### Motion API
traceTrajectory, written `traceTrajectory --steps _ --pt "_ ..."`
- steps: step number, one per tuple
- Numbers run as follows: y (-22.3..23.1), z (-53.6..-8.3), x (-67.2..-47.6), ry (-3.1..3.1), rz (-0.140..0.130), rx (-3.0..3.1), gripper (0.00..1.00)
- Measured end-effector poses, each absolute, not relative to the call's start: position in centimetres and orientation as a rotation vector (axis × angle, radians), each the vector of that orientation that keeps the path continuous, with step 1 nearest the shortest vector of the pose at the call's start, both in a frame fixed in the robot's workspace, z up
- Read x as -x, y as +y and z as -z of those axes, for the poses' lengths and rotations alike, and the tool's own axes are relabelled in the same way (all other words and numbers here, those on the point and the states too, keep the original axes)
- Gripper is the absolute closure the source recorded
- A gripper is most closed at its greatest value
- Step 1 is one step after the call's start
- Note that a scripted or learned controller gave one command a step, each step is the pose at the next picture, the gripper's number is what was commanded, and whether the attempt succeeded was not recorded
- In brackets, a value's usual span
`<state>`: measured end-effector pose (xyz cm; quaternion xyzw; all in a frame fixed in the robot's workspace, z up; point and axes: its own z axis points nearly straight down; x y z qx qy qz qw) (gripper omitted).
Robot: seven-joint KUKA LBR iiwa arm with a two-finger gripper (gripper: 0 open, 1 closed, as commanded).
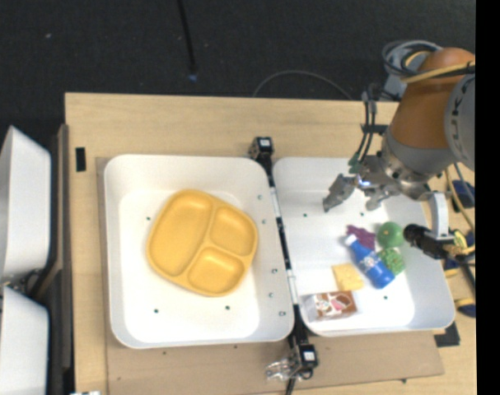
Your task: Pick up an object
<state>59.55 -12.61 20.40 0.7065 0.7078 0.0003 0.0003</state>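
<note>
White plastic bins sit side by side on your bench, and the work is all in the right bin [315, 220]. Your gripper [358, 194] hangs over that bin's far half, closer to its right wall than to the divider. Its jaws look spread, with one finger reaching toward the divider and the other toward the right wall, and nothing sits between them.

Nothing has been picked up yet. The candidates lie clustered in the near right quarter of the right bin: a blue bottle [371, 266] with a purple piece [360, 238] at its far end, two green lumps [390, 248] just beside it toward the right wall, a yellow block [347, 277] touching the bottle's near side, and a red and white packet [332, 304] by the near edge. The left bin [126, 245] holds just a yellow divided plate [202, 242], well apart from the arm.

What the coming move turns on, in my judgement, is this: the cluster lies toward the near edge from the jaws, close by but not under them. The bottle's long axis runs slantwise, from the far side toward the near right corner, so you would want the fingers set across that line. Crowding from the green lumps and the block could spoil a clean close.
</note>
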Motion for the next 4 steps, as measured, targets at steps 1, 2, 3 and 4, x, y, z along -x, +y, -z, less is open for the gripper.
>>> traceTrajectory --steps 1,2,3,4 --pt "-12.7 -16.0 -58.9 2.221 0.005 -2.223 0.0" --pt "-12.8 -10.8 -58.9 2.219 0.004 -2.224 0.0" --pt "-12.9 -12.1 -59.0 2.212 -0.003 -2.226 1.0" --pt "-12.5 -16.7 -58.8 2.22 -0.005 -2.217 1.0"
